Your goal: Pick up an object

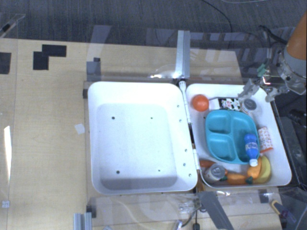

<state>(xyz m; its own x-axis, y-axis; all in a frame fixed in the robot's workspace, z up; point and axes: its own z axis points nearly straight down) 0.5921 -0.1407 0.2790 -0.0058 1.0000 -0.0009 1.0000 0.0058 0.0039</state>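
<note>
The arm comes in at about three o'clock, and most of it is cut off by the frame edge, leaving just a sliver of its orange band in the upper right corner. Its claw hangs over the far right corner of the right bin, above a small round grey object that is too blurred to name; two pale fingers show slightly parted with nothing visible between them, so the claw looks partly open and holds nothing. The right bin is crowded and several things overlap. A teal divided tray fills its middle, tilted with its long axis running from about eleven to five o'clock. On the tray's right rim lies a small bottle with a blue cap, long axis near twelve to six. At three o'clock from the tray, against the bin wall, lies a red and white packet, its print unreadable. An orange ball sits at eleven o'clock from the tray, just beside a black and white printed box partly hidden under the tray's far edge. Along the near wall lie a banana curving toward six o'clock, a carrot lying nine to three, and a can half tucked under the tray. The left bin lies beside it on the pale wooden surface.
</note>
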